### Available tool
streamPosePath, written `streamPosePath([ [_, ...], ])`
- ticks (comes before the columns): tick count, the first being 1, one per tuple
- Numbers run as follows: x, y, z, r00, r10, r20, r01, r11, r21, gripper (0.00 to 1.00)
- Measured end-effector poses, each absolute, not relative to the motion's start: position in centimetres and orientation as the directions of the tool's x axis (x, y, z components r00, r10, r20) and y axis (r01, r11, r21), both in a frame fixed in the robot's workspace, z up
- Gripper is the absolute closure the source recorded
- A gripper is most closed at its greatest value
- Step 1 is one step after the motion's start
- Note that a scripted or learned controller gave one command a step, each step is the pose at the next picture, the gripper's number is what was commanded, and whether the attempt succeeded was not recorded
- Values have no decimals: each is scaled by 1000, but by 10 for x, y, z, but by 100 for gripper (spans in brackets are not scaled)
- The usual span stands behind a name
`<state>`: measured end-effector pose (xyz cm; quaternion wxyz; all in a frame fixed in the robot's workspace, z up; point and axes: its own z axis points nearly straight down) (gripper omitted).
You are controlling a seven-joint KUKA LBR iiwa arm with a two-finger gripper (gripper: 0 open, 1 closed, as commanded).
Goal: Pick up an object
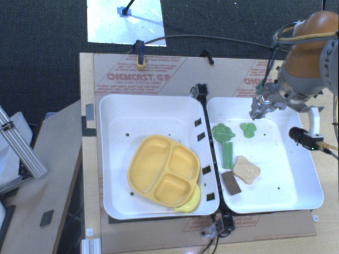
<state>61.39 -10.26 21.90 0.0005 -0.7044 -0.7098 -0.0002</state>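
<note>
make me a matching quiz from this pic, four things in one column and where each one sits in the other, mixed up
Things:
1. yellow tray
2. bread slice
3. small green piece
4. brown block

Places:
A. right bin, just below the hand
B. left bin
C. right bin, near its front left corner
D. right bin, right of the green stalk

Pairs: 1-B, 2-D, 3-A, 4-C

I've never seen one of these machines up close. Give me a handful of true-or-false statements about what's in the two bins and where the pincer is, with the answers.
1. The yellow divided tray lies in the left bin. True.
2. The pincer hovers over the left bin. False: it is over the right bin, near its far edge.
3. A slice of toast lies in the right bin. True.
4. The small green piece sits on the yellow tray. False: it lies in the right bin, close below the pincer.
5. The brown block lies beside the toast. True.
</note>
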Motion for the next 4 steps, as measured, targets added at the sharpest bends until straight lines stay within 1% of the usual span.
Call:
streamPosePath([
  [1, 594, -55, 231, -9, 1000, 2, 1000, 9, 1, 100],
  [2, 578, -15, 230, -8, 1000, 1, 1000, 8, 0, 100],
  [4, 544, 81, 219, -10, 1000, 2, 1000, 10, -1, 100],
])
